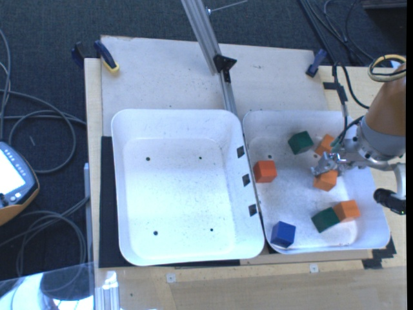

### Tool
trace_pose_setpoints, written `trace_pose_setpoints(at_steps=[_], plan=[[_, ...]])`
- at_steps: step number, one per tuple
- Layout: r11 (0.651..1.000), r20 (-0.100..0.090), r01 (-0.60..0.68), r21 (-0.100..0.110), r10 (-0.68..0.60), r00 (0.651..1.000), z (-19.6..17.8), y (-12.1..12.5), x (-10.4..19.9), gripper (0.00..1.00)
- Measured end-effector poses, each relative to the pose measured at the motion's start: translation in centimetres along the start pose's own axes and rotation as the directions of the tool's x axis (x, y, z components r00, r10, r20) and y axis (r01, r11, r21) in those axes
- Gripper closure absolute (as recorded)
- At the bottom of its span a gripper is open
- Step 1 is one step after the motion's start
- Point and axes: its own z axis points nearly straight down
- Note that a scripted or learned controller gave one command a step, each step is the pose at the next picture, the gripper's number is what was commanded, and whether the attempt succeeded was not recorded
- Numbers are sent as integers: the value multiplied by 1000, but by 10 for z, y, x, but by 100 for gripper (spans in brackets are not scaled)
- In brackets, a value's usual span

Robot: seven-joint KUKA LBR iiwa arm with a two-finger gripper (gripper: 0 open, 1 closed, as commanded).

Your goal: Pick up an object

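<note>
Dark carpet w/ cables surrounds counter (161,70) bearing two white bins. Right bin (284,124), frame's right: hand (328,166) low among blocks, grip state can't tell, just above/touching orange block (326,181). Green block (300,142) upper left of it.

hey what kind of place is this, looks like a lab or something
Most likely a robotics lab test bench: a robot arm reaches over two white bins, small coloured blocks such as a blue one lie in the right bin, and loose cables trail across the carpet.
</note>
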Motion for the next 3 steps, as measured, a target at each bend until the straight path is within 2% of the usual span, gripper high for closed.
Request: trace_pose_setpoints(at_steps=[1, 2, 3], plan=[[1000, -4, 10, -1, -10, 1000, -11, 31, 76, 100], [1000, -4, 9, -6, -9, 1000, -82, 32, 138, 100], [1000, -4, 8, 3, -8, 1000, -77, 31, 198, 100]])
